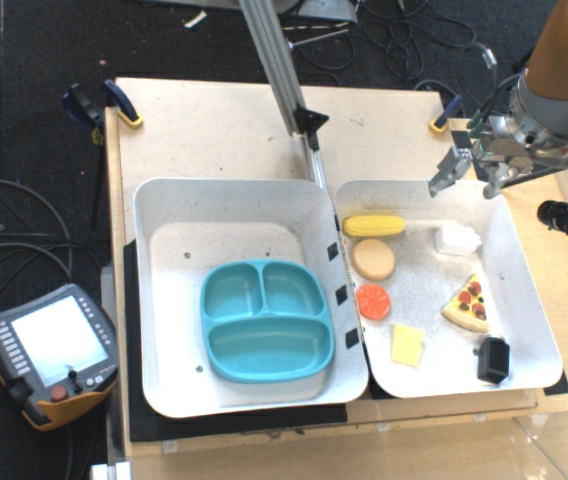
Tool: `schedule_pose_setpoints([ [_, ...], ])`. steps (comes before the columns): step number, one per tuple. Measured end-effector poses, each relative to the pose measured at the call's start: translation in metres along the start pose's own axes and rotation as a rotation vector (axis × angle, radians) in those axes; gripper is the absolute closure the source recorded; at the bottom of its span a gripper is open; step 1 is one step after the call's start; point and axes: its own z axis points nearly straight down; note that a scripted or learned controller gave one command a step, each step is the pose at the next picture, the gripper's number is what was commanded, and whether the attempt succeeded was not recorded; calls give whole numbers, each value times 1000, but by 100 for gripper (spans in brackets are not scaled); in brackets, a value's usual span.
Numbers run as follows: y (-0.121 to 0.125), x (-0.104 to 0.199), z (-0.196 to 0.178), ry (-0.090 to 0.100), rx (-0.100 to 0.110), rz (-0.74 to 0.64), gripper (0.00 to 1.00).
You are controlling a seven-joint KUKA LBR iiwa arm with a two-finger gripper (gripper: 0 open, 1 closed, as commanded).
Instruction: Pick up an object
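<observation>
The right bin (529,298) holds a yellow corn cob (374,226), a round tan bun (373,259), an orange-red tomato slice (373,301), a yellow cheese square (407,345), a pizza slice (467,304), a white block (457,238) and a small black object (492,359). My gripper (469,180) hangs above the bin's far edge, just behind the white block. It is open, with nothing between its fingers.
The left bin (164,218) holds a blue divided plate (264,320). A slanted metal pole (279,58) stands behind the seam between the bins. Yellow clamps (124,108) grip the board's far corners. A pendant (49,353) lies on the floor at the left.
</observation>
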Motion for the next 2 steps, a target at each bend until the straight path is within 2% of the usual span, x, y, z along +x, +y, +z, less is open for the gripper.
schedule_pose_setpoints([
  [1, 0, 0, 0, 0, 0, 0, 0],
  [2, -4, -3, 44, -1, 3, 3, 0],
])
